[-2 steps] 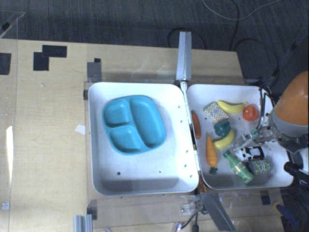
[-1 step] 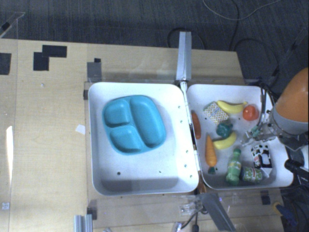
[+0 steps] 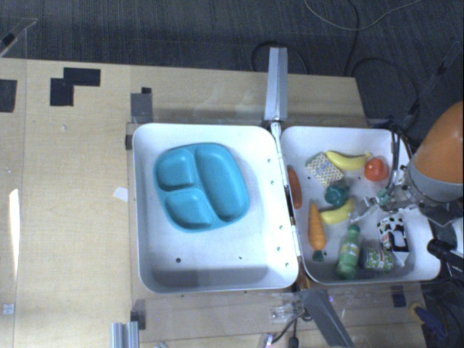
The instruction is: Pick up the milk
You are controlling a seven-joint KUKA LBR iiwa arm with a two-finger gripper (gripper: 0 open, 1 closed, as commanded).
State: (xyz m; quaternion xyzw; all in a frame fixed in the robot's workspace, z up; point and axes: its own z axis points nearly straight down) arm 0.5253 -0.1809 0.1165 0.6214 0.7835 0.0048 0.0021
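Two shallow white bins sit side by side on the bench. The left bin [image 3: 145, 216] holds one item, a blue divided plate [image 3: 201, 185] with three compartments, lying toward the bin's far-left part. The right bin [image 3: 293, 140] holds the rest. The milk [image 3: 394, 233], a white carton with black cow patches, lies against the right bin's right wall, toward its near corner. Just left of the milk are a green bottle [image 3: 349, 252] and a small green packet [image 3: 377, 259]. Farther left lie a carrot [image 3: 316, 227], a red sausage [image 3: 293, 187] along the left wall, and a banana [image 3: 337, 214]. Beyond the milk lie a second banana [image 3: 346, 160], a tomato [image 3: 375, 169], a patterned box [image 3: 323, 169] and a teal object [image 3: 336, 193]. The gripper [image 3: 386, 198] hangs just beyond the milk; whether its fingers are apart or together cannot be told.
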